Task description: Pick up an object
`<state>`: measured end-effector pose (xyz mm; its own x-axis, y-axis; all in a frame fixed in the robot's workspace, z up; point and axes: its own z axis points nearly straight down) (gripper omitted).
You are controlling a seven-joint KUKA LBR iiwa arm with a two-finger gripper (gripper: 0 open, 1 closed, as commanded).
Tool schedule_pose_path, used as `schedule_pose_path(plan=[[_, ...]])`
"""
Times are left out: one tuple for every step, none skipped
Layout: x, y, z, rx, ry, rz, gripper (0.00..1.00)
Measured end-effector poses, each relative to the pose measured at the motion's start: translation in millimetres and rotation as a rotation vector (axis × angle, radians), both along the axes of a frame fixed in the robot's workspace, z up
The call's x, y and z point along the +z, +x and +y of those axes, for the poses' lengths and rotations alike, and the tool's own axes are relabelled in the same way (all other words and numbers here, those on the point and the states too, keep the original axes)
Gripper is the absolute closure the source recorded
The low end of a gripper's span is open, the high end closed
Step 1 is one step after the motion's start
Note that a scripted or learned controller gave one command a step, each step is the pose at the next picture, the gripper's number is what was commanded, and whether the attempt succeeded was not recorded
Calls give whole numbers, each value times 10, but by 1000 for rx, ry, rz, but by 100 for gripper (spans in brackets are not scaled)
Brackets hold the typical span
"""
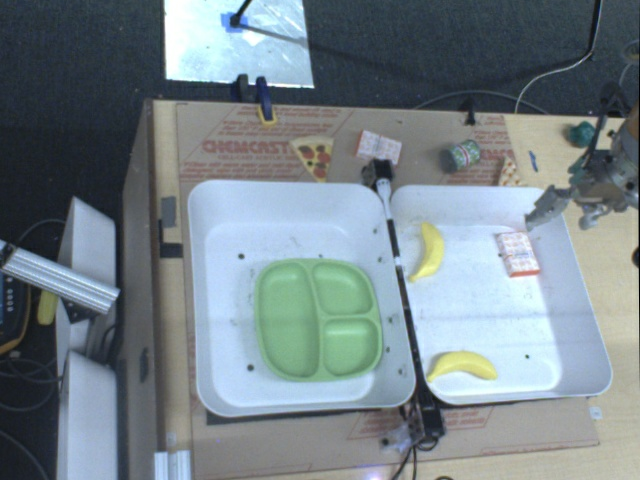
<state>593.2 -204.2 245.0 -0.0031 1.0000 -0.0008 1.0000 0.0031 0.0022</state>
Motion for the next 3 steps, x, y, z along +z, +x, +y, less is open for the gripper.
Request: schedule_pose_path(plan=[[-742, 242, 591, 2, 2, 2, 0], [-1614, 343, 1169, 1, 2, 2, 0], [-1499, 354, 1159, 2, 1, -1, 100]])
